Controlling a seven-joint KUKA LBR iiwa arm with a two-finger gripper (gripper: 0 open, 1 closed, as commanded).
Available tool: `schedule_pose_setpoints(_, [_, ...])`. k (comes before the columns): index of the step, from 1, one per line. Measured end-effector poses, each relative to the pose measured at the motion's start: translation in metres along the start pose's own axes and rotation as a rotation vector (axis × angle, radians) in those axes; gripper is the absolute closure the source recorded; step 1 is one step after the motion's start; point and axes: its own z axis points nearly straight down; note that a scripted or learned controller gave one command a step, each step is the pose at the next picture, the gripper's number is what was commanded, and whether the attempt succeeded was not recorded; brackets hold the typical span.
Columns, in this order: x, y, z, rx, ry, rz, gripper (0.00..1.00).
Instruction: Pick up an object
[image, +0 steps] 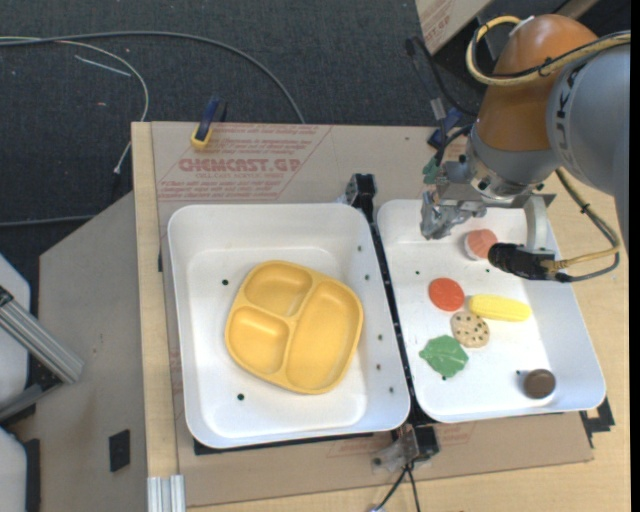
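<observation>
The gripper hung over the far end of the right bin; whether it was parted or closed could not be told, and nothing showed in its grasp. Just beside it lay a pink piece. Nearer the camera from that piece sat the orange disc, yellow corn, cookie, green leaf and brown ball. The likely risk was a descent landing beside the pink piece, nudging it toward the bin wall, or closing on nothing.
</observation>
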Motion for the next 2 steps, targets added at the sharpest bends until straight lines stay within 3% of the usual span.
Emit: schedule_pose_setpoints(2, [0.107, -0.025, 0.002, 0.000, 0.000, -0.002, 1.00])
